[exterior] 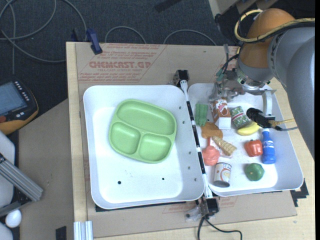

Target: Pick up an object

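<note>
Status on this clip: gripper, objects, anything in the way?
Gripper low over right bin's far end, grip unclear. Small box right beneath it. Can and banana crowd close.

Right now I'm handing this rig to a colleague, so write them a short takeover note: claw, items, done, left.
Claw: low over the back of the right bin, above the toy pile; whether it is open or shut can't be told.
Items in the right bin: banana, blue bottle, red pepper, green ball, can, pink toy.
Left bin: green tray.
Done: nothing seen gripped.
Left: grasp one item and lift it.
</note>
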Available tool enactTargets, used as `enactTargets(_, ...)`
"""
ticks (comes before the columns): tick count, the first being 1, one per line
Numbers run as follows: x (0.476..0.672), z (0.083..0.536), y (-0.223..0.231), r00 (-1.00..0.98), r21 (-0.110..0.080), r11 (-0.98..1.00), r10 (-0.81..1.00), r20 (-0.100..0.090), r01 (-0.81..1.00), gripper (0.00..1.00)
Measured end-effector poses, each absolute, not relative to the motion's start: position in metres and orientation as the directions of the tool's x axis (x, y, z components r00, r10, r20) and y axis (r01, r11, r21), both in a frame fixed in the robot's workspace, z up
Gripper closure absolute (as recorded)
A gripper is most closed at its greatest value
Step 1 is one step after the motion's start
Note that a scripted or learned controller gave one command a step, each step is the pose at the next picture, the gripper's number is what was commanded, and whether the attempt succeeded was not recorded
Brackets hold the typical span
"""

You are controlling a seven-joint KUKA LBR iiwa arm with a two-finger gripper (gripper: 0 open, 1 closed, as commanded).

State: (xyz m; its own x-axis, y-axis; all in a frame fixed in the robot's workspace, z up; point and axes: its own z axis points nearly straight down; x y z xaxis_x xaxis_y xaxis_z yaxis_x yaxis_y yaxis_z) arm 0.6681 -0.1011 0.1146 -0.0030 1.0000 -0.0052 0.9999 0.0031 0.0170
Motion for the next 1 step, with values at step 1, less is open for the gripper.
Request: enactTargets(1,0.6485,0.1853,-0.0126,-0.002,0.001,0.002,1.000,0.001,1.000,1.00)
